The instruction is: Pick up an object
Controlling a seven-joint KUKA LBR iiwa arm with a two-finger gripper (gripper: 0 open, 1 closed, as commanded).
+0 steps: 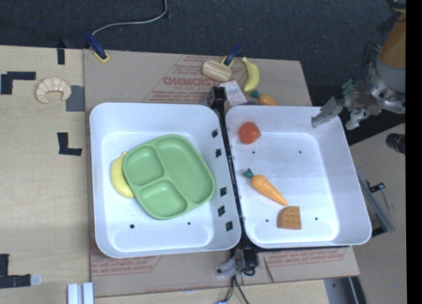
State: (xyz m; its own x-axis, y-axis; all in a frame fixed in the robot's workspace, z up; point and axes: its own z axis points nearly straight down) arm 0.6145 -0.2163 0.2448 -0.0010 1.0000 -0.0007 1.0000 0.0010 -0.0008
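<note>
The toy carrot [267, 187] lies at the right bin's [330, 164] center, the tomato [248, 132] at 11 o'clock, while the gripper [339, 113], its 2 fingers apart and empty, hovers over the 1 o'clock rim, risking a collision when descending.

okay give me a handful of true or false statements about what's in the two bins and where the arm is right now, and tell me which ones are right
1. The green divided plate lies in the left bin. True.
2. The carrot lies in the left bin. False: it lies in the right bin, near its middle.
3. The pincer holds the tomato. False: the pincer is at the right bin's upper right corner, apart from the tomato.
4. A yellow banana pokes out from under the plate's left edge. True.
5. A croissant lies on the bench outside both bins. True.
</note>
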